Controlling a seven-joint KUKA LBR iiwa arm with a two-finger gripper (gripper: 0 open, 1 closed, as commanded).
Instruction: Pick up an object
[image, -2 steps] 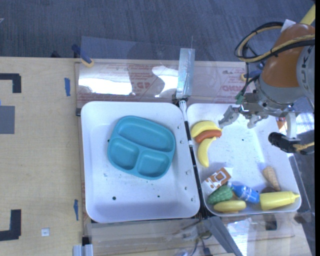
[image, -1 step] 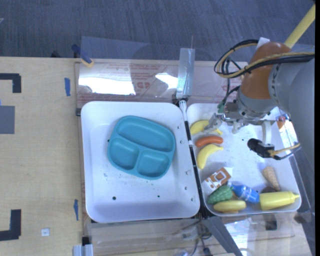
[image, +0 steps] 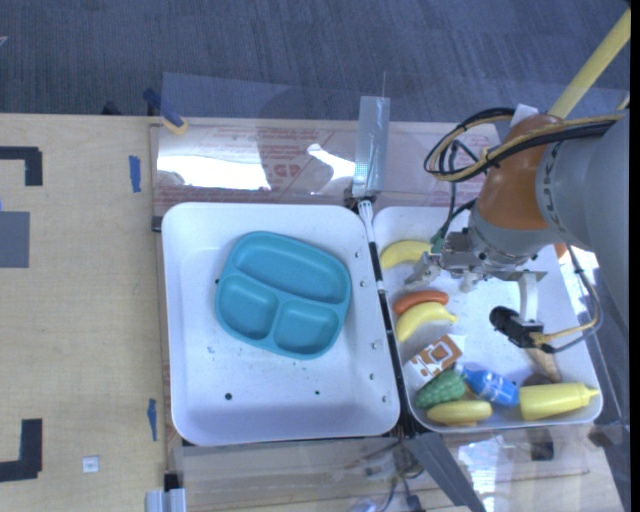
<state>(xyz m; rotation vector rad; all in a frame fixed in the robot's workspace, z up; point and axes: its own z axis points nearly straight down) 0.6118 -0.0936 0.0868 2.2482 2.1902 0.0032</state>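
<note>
Arm (image: 545, 180) reaches from the right, wrist bent down over the right bin (image: 585, 400). Gripper (image: 450, 262) spread, holding nothing, beside a banana (image: 400, 254). No legible writing.

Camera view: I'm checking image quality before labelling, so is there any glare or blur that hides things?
Camera view: glare washes the clear panel behind the bins; the blue tray and toy food are sharp; the gripper is small, its fingers hard to read.

Glossy plastic tray (image: 283, 294); smooth matt white bin (image: 190, 330).
</note>
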